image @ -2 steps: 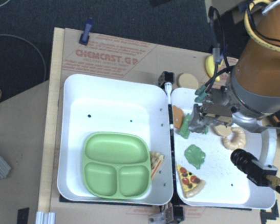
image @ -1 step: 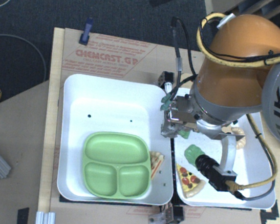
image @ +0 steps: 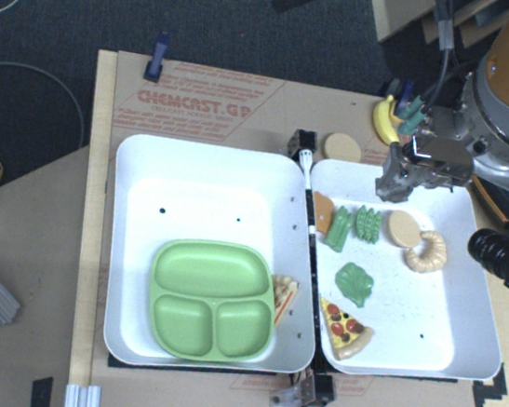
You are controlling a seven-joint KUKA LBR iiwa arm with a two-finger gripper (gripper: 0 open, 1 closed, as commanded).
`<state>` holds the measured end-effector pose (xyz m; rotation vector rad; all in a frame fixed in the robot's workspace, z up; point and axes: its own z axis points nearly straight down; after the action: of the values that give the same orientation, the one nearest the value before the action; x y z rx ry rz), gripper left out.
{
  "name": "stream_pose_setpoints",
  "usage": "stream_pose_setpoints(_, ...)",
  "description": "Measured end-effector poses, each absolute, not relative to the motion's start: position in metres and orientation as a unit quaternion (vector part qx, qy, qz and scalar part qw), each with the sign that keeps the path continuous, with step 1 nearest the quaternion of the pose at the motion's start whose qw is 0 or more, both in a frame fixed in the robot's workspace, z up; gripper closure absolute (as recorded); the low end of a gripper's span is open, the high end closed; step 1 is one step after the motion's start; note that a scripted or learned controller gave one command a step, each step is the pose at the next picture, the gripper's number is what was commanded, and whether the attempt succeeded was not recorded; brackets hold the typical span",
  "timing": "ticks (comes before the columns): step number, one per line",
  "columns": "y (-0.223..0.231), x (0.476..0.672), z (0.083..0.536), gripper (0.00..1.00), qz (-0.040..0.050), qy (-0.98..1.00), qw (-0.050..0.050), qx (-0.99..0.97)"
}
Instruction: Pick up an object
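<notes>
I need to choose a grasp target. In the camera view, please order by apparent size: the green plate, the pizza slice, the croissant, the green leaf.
1. green plate, by far the largest
2. pizza slice
3. croissant and green leaf: these look about alike, so I do not rank them.

Toy foods [image: 354,282] lie scattered in right bin [image: 466,303].

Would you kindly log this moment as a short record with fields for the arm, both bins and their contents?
arm: claw hovers over the right bin's far edge
left bin: green divided plate, small food piece by its right rim
right bin: pizza slice, green leafy piece, green pods, tan disc, croissant, orange piece
outside bins: banana, tan round
</notes>
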<state>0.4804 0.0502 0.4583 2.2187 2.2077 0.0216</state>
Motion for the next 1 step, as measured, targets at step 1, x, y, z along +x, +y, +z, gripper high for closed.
stream_pose_setpoints(1, 0.0478, 0.5003, 0.24, 1.0, -0.0059, 0.706, -0.005, 0.708)
